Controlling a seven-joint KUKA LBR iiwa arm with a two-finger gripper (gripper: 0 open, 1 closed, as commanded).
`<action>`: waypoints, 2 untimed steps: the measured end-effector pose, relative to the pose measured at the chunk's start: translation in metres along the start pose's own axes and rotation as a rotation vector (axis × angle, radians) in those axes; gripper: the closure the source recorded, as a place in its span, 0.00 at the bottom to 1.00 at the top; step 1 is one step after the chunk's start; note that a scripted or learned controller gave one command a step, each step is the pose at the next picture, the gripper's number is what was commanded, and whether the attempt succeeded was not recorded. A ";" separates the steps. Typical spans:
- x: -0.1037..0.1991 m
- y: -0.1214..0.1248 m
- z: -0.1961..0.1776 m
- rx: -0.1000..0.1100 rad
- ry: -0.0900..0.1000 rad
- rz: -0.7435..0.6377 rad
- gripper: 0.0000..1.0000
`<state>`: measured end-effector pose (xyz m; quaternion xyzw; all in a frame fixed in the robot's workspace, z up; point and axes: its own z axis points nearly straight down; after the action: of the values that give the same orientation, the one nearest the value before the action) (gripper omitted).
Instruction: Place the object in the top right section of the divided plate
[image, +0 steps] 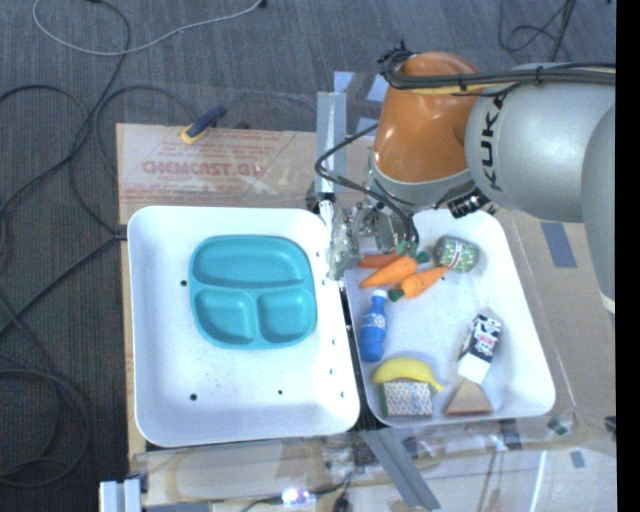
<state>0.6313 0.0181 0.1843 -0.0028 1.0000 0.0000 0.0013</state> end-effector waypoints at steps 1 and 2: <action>-0.021 -0.013 -0.053 -0.001 -0.002 -0.142 1.00; -0.038 -0.053 -0.105 -0.001 -0.003 -0.159 1.00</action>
<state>0.6693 -0.0343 0.2894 -0.0820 0.9966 0.0002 0.0026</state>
